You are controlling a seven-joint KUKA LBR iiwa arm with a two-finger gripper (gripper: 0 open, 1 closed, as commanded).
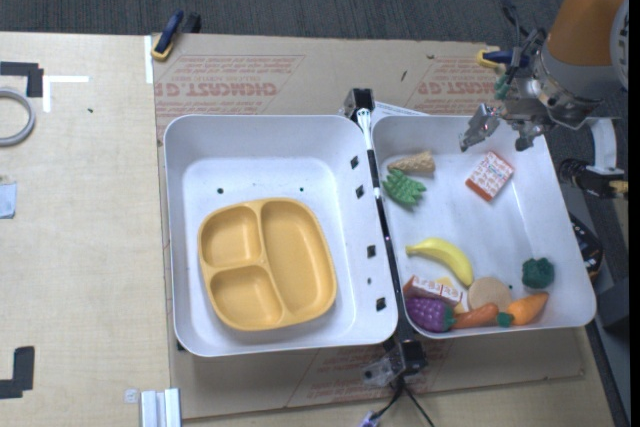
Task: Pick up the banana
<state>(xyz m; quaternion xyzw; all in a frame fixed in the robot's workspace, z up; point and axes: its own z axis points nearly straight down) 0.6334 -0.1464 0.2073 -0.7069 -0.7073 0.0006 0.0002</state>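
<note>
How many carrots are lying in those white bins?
2. Both are in the right bin, along its near edge: one carrot beside the purple grapes, the other carrot toward the near right corner, below the broccoli. Others could be hidden in the pile.

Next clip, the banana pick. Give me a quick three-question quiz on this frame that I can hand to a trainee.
1. True or false: the banana lies on the yellow divided plate.
2. Multiple choice: which item lies closest to the claw? A) the purple grapes B) the red-and-white packet C) the broccoli
3. Fill in: the yellow divided plate has ___ compartments.

Key
1. False. The banana lies in the right bin, near its middle; the plate sits in the left bin.
2. B. The packet lies just below the claw, which hangs over the right bin's far edge; the grapes and the broccoli lie toward the near edge.
3. Three.
</note>
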